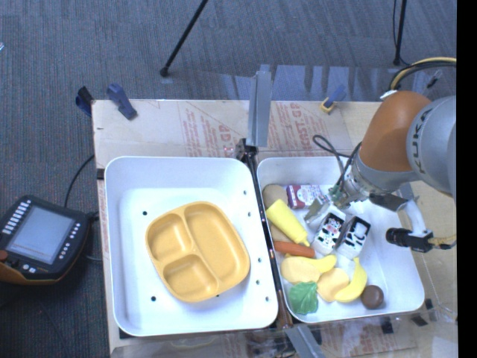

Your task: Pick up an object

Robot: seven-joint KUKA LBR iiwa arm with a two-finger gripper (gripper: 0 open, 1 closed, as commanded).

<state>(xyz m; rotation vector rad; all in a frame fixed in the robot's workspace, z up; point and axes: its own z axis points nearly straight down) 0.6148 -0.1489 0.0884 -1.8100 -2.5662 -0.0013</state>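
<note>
Counting the right bin (408, 274): one yellow bottle (287, 221), one carrot (294, 249), one maroon carton (304, 195), one banana (352, 286), two pale yellow pieces (307, 268), one green leaf (302, 297), one brown ball (372, 297). The left bin (127, 200) bears one yellow divided plate (197, 250). The gripper (340, 233) hangs over the food pile, its two white fingers (329, 232) spread apart, grasping nothing. The carrot lies just left of them, the pale pieces and banana just below, the carton above.
</note>
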